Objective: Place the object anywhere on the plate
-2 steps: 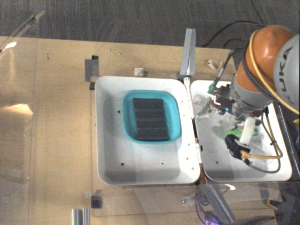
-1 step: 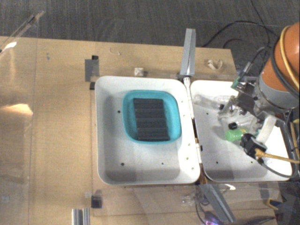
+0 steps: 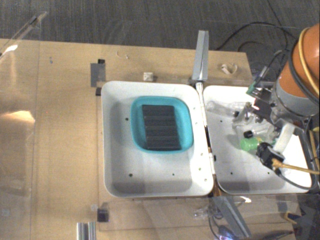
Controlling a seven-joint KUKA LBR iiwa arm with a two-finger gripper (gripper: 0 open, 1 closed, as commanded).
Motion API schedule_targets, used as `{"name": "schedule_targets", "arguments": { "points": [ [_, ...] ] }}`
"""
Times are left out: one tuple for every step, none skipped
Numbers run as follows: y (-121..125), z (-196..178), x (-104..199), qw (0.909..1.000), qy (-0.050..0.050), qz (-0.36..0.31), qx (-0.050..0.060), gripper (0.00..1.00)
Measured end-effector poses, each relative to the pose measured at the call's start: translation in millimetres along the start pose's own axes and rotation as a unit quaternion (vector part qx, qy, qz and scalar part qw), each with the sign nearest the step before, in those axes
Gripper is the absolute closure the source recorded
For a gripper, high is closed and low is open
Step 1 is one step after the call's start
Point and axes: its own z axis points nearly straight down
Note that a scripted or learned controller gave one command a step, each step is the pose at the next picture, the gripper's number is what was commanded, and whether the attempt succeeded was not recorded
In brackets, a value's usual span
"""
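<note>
Our tool (image 3: 254,134) hangs low in the shallow white right-hand bin (image 3: 225,181), beside a small green rounded object (image 3: 248,144); we cannot tell its state. We judge everything remains: the turquoise plastic plate (image 3: 186,124) with its dark ribbed insert (image 3: 160,127) waits in the left bin (image 3: 150,186).

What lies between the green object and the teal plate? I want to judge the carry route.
The green object sits in the right bin, the teal plate in the left bin. Only the bins' adjoining rims cross the path; a dark ridged block already occupies the plate's middle.
</note>
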Motion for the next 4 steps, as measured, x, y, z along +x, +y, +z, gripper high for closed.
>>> {"name": "schedule_targets", "arguments": {
  "points": [
    [0.0,0.0,0.0,1.0,0.0,0.0,0.0,0.0],
    [0.0,0.0,0.0,1.0,0.0,0.0,0.0,0.0],
    [22.6,5.9,-41.1,0.9982,-0.001,0.06,0.001,0.0],
    [22.8,-123.7,-40.2,0.9909,0.0,0.134,0.0,0.0]
  ]
}}
